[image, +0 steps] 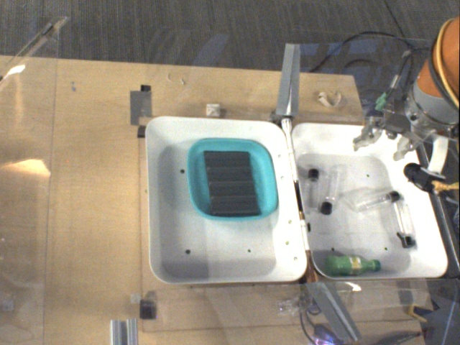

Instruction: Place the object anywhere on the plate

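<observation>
My gripper (388,131) hangs over the right bin's (431,268) far rim; I cannot tell its state. The green bottle (352,266) lies against the near wall, well apart from the teal plate (267,185); I expect that wall could block a grasp.

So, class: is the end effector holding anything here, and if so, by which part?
Nothing is visibly held. The end effector sits at the right bin's upper edge, apart from the green bottle and clear tubes.

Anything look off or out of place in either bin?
Nothing damaged or spilled. The teal plate sits in the left bin with a dark ribbed block on it. In the right bin, the green bottle and clear tubes lie flat, scattered.
</observation>
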Available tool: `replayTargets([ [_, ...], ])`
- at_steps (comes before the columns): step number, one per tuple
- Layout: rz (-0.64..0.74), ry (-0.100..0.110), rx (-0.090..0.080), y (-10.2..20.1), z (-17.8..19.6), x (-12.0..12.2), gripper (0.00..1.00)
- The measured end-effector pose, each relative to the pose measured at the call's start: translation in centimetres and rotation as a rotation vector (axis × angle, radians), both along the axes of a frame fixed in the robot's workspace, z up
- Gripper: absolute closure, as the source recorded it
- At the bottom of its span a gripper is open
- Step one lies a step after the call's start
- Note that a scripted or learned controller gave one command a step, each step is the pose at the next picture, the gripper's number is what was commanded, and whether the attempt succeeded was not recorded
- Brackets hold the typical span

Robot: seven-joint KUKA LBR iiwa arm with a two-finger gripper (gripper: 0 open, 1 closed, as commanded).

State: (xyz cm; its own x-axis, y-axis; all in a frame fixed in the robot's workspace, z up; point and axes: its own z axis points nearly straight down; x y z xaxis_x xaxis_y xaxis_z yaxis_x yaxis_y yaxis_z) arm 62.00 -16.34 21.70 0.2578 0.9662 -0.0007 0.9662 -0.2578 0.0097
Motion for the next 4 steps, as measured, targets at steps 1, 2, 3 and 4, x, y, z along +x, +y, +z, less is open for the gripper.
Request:
replayTargets([
  [1, -0.093, 0.003, 0.003, 3.3, 3.3, -1.2, 0.00],
  [2, -0.267, 0.006, 0.005, 6.7, 4.0, -3.7, 0.00],
  [3, -0.480, 0.004, 0.007, 9.7, 3.3, -3.5, 0.00],
  [4, -0.480, 0.004, 0.007, 9.7, 3.3, -3.5, 0.00],
])
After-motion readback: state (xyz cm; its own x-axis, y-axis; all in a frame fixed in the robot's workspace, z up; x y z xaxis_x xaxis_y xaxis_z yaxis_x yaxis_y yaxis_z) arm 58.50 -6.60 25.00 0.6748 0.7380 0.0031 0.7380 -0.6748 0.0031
